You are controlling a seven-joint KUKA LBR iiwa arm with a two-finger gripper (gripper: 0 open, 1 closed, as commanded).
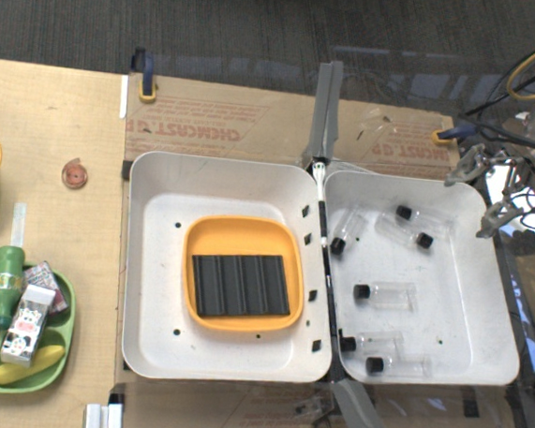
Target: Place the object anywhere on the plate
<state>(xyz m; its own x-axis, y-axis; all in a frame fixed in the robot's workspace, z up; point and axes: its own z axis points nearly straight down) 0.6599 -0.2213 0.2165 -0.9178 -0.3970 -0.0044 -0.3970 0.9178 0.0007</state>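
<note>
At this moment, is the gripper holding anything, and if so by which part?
Nothing is held. The gripper sits at the right bin's upper right rim with nothing between its fingers; the clear vials lie in that bin, the yellow plate in the left one.

Two bins are set side by side on the bench, left bin [143, 337] and right bin [489, 361] touching along their inner edges. A plate [198, 249] is laid in the middle of the left bin, and a ridged block [242, 285] is laid on the plate. Several vials [387, 295] are scattered in the right bin, from far to near. The gripper [487, 187] is positioned at the right bin's far right corner. A divided tray [50, 366] of toy food is placed left of the bins, near side. A small disc [74, 175] is placed farther back on the left.
</note>
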